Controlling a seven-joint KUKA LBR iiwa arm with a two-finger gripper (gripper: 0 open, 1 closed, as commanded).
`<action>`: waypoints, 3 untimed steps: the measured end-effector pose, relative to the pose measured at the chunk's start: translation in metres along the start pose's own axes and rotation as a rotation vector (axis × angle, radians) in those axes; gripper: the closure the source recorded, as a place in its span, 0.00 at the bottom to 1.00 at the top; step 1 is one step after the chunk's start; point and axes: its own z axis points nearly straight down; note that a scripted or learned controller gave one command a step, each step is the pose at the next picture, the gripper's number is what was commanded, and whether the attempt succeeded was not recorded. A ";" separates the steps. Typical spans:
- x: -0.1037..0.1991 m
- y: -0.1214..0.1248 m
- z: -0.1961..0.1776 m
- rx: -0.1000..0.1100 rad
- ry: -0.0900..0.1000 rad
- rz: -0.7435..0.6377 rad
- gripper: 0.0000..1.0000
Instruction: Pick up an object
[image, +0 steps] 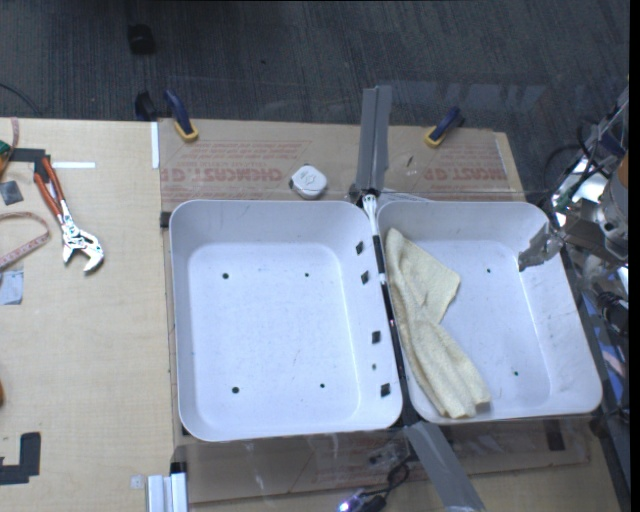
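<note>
A pale yellow cloth (432, 338), crumpled and folded lengthwise, lies in the right bin (560, 395). It runs along that bin's left wall, from near the upper left corner down to the lower edge, where its narrow end rests against the bottom rim. Its upper part is wider and bunched, spreading a little toward the middle of the bin floor.

The pincer (540, 246) hangs at the upper right of the same bin, close to the right wall, well apart from the cloth, with bare white floor between them. Nothing sits between its fingers; whether they are spread or pressed together I cannot tell, as the tip is small and dark against the arm's hardware at the right edge.

The left bin (200, 400) sits just beside the right one, the two rims touching along a dark central divider with small clips. Both rest on a brown cardboard sheet (250, 170) on the worktop (80, 340). A small round white object (309, 181) lies on the cardboard above the left bin. Two clamps with yellow and blue grips (180, 118) hold the cardboard's far edge. Red-handled pliers (65, 220) lie at the left of the worktop.
</note>
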 end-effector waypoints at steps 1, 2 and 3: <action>0.089 -0.026 0.049 0.003 0.000 0.132 0.00; 0.044 0.006 0.030 0.000 0.000 0.126 0.00; 0.014 0.006 0.061 0.003 0.000 0.282 0.00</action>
